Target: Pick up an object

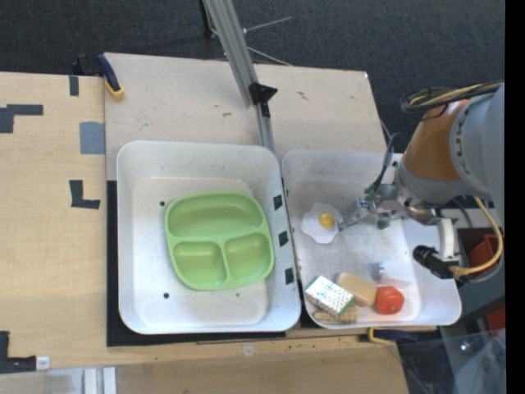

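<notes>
- I see the gripper [362, 213] low in the right bin [344, 167], can't tell its grip.
- Fried egg [321, 223] sits just left of it.
- Tomato [390, 300], box [330, 295] nearer me.

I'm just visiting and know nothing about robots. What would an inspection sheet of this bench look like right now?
Surface: wooden bench bearing two white bins side by side, the left bin and the right bin.
Job's things: in the right bin, a toy fried egg, a small printed box, a tan block and a red toy, the last three grouped near the front wall.
Clutter: a green divided plate in the left bin.
Grippers: the gripper sits low over the right bin, just right of the egg; nothing seen between its fingers.
Cables: yellow and black cables loop beside the arm.
Surroundings: dark carpet, a metal pole, tape marks on the bench.
</notes>
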{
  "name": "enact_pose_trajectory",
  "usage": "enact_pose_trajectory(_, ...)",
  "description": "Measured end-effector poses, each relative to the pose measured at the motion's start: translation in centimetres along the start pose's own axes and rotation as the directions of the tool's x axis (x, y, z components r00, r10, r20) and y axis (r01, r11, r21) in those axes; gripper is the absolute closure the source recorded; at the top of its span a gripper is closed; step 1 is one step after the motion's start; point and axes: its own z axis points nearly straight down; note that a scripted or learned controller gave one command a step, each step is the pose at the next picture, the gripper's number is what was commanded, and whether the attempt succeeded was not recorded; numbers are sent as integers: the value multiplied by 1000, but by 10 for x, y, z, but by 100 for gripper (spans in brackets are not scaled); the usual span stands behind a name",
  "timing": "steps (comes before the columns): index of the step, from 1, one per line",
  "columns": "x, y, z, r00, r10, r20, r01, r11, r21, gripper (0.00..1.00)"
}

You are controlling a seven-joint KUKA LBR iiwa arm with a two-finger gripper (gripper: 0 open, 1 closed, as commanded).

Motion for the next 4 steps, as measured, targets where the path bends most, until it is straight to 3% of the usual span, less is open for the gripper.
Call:
enact_pose_trajectory(1,0,1,-13,1000,-1,0,1,1000,-3,100)
enact_pose_trajectory(4,-5,6,-190,1000,0,2,0,1000,-12,100)
